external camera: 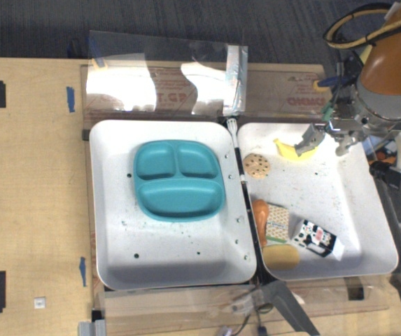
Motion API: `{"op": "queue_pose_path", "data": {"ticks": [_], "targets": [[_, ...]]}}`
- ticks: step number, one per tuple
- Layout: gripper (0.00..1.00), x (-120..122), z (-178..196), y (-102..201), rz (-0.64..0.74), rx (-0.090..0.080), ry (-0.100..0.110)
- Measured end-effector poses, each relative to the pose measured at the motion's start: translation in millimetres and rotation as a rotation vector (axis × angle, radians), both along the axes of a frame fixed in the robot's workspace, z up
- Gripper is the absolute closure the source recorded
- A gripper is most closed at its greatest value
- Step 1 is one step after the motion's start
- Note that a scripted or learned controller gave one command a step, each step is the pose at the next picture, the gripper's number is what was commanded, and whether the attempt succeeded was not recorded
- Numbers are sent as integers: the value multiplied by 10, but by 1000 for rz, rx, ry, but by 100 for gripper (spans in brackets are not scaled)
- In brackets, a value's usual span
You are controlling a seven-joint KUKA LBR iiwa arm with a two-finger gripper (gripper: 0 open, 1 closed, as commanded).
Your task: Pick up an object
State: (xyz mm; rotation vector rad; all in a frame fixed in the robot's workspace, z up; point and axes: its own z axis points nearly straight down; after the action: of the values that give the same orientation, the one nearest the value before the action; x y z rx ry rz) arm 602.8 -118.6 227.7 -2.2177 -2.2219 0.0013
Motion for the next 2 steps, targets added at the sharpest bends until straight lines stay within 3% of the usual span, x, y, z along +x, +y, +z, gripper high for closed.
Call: {"op": "queue_pose_path", "data": {"ticks": [1, 2], "targets": [[0, 438, -698, 66, 206, 0, 2], [0, 512, -1199, -172, 291, -10, -25]]}}
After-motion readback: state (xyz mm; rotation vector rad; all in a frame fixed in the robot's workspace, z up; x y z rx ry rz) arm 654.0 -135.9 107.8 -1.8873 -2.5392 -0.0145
